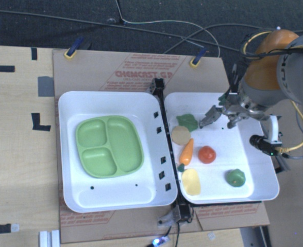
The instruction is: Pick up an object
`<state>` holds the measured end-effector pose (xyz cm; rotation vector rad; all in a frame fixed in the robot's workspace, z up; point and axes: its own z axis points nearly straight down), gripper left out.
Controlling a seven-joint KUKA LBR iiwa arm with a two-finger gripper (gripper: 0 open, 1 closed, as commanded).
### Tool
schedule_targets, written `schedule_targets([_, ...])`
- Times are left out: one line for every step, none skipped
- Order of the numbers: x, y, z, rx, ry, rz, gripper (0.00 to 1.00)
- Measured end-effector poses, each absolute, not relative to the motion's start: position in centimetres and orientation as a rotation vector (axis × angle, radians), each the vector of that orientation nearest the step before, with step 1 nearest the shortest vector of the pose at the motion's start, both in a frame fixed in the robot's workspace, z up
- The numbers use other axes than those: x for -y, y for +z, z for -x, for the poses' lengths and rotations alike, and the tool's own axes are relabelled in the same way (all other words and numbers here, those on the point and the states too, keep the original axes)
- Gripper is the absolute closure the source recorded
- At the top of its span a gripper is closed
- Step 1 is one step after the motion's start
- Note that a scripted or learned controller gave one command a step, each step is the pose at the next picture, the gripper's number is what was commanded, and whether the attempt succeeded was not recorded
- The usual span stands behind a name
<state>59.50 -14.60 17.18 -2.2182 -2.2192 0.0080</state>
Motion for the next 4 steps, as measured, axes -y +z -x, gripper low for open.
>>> schedule_targets([13.7, 11.0, -59.5, 2.220, 0.008, 2.216, 0.00])
schedule_targets([13.7, 12.4, -59.6, 2.223, 0.003, 2.216, 1.00])
schedule_targets([14.3, 17.4, -60.4, 2.224, -0.003, 2.222, 1.00])
schedule_targets([14.3, 22.2, -60.5, 2.226, -0.004, 2.222, 1.00])
